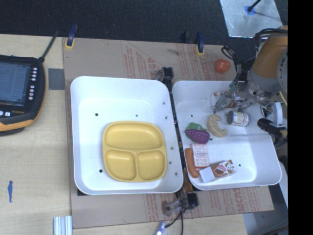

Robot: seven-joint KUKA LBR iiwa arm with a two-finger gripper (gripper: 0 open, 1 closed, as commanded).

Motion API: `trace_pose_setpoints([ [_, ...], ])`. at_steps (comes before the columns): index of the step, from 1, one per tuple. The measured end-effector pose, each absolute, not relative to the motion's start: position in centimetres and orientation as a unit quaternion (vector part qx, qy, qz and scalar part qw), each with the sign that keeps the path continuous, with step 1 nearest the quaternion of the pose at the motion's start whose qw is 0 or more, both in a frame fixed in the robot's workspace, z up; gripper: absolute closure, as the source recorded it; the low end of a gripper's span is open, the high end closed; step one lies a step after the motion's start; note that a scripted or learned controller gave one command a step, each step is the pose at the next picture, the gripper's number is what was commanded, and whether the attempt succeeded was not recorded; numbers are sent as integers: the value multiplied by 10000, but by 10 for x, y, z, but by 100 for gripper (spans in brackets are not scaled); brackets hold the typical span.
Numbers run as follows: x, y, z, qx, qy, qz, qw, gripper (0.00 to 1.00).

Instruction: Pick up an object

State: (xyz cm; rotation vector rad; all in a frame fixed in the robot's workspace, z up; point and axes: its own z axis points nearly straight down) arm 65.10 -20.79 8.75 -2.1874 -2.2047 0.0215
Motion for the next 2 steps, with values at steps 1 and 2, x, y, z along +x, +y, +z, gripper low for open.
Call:
trace_pose_setpoints([
  [1,651,-208,88,-7041,-7098,69,179,0],
  [2,651,-208,98,-7030,-7109,72,188,100],
])
